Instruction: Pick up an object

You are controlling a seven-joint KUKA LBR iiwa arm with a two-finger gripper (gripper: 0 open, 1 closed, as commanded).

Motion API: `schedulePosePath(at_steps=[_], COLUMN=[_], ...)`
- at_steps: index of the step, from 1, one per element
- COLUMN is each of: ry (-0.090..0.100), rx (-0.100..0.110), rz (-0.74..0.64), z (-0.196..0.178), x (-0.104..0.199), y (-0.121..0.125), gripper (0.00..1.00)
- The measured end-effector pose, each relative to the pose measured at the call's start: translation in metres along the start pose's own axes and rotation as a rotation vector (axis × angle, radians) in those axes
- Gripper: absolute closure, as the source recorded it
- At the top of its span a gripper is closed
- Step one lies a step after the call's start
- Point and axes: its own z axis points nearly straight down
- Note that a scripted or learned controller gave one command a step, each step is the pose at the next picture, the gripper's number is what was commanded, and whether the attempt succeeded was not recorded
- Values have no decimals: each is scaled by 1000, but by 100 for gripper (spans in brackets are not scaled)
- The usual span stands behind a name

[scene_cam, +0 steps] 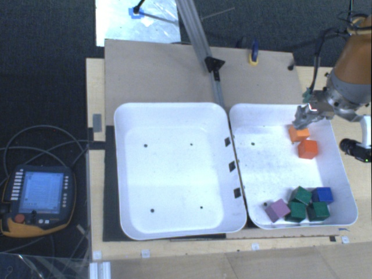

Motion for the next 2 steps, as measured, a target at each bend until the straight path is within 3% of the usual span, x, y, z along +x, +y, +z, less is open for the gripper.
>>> schedulePosePath(at_steps=[2], ry=[2], rx=[1], rz=[-6], z=[-1], x=[98], y=[12], gripper=[100])
